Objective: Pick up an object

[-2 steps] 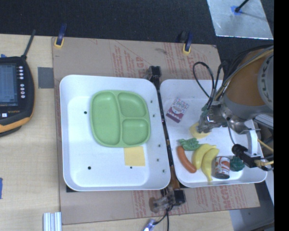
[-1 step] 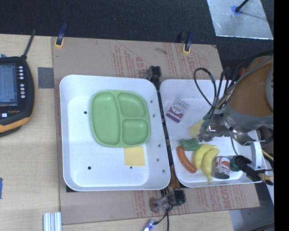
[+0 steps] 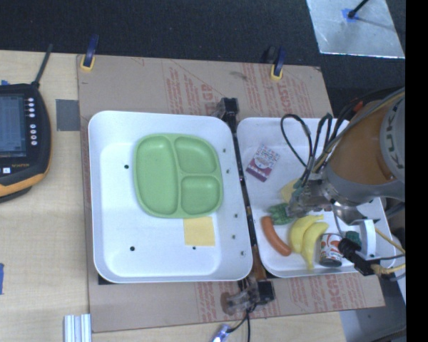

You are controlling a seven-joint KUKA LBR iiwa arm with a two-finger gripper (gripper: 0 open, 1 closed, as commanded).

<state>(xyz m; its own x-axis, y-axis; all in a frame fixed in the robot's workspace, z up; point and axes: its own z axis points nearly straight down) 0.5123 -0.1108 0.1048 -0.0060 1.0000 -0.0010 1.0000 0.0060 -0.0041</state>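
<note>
White plastic bins are sitting side by side on my bench. From the camera above, I am seeing the left bin (image 3: 107, 191) carrying a green divided plate (image 3: 177, 174) and a yellow square (image 3: 199, 231) just below it. The right bin (image 3: 271, 130) is holding a sausage (image 3: 275, 235), a bunch of bananas (image 3: 307, 235), a small can (image 3: 330, 251), a green leafy piece (image 3: 279, 210) and a purple packet (image 3: 263, 162). The gripper (image 3: 304, 197) is hanging low over the green piece and bananas; I cannot tell its state.
</note>
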